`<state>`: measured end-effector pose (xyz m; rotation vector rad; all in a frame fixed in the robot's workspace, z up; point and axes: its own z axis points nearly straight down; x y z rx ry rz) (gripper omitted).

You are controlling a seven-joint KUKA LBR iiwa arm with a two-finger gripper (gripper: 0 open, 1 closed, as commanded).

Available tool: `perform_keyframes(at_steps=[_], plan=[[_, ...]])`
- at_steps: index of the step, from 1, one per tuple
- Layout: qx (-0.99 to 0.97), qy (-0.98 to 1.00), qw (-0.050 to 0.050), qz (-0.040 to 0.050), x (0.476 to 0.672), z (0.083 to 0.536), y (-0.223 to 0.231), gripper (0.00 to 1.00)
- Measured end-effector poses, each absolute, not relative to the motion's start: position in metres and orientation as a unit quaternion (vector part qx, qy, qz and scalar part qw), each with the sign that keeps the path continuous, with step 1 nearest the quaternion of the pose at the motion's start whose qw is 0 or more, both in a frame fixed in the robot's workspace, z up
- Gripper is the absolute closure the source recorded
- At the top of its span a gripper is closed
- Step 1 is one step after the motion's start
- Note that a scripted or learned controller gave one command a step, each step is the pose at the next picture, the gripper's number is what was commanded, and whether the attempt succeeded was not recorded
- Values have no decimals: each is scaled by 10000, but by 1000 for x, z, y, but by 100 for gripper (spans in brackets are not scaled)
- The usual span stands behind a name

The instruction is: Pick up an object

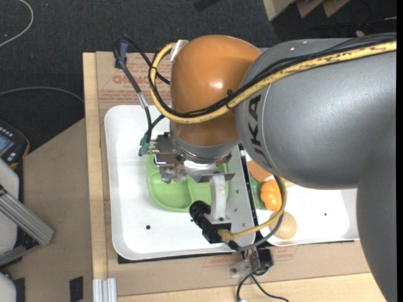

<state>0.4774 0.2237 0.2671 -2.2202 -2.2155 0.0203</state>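
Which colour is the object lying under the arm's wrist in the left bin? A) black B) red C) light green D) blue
C: a light green object lies on the left bin's white floor, partly covered by the arm's wrist.

My own wrist covers most of the green object point(165, 192) and my claw. My arm point(315, 106) hides part of the orange ball point(271, 195) and runs off the right edge.
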Motion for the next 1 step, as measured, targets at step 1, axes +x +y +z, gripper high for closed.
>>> perform_keyframes(at_steps=[1], plan=[[-7066,-7076,-35,-103,492,546,224,100]])
